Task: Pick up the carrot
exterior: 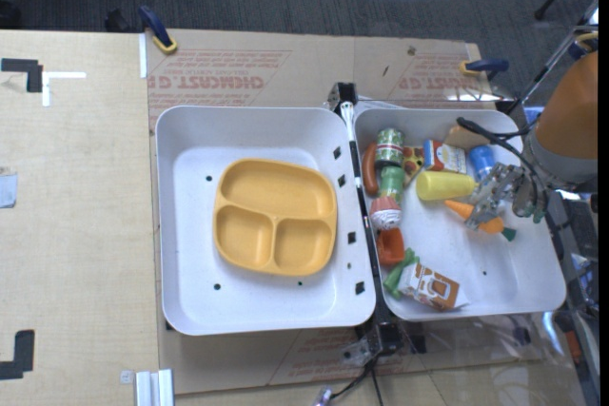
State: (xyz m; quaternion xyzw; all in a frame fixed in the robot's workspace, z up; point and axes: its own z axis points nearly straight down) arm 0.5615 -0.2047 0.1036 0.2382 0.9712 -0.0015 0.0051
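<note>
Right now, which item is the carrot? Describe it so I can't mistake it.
Look in the right-hand bin, toward its right side where the gripper hangs. The carrot lies just under it: a small orange wedge with a green tip, below the yellow bottle, which is paler and rounder.

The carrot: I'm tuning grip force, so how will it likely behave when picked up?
The carrot looks like a small, smooth plastic toy, so probably stiff and light. Its tapered shape could slip between the gripper fingers or roll if nudged against the yellow bottle.
</note>
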